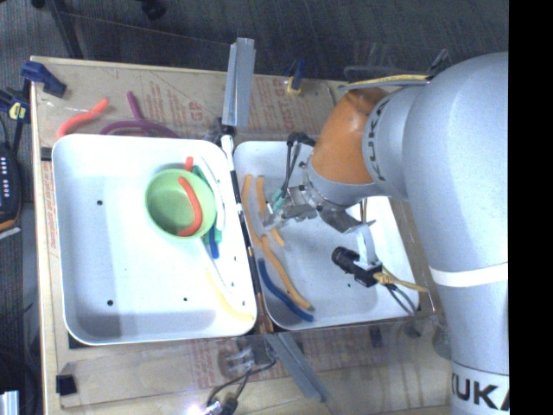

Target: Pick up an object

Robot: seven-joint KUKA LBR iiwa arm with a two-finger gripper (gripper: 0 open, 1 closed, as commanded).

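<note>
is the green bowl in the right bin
No, the green bowl sits in the left bin, while the gripper is over the right bin.

Place: a robotics lab or test cell.
Desk: a plywood desk [173, 361] with printed markings, on dark carpet.
Arm: a grey KUKA arm [458, 171], over the desk's right side.
Bins: two white bins, left bin [86, 292] and right bin [346, 309], on the desk.
Fittings: blue clamps [39, 74] at the desk's upper-left corner; cables at its front edge.

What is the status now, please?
End effector low in right bin, over orange strips. Nothing visibly held. Green bowl sits in left bin.
</note>
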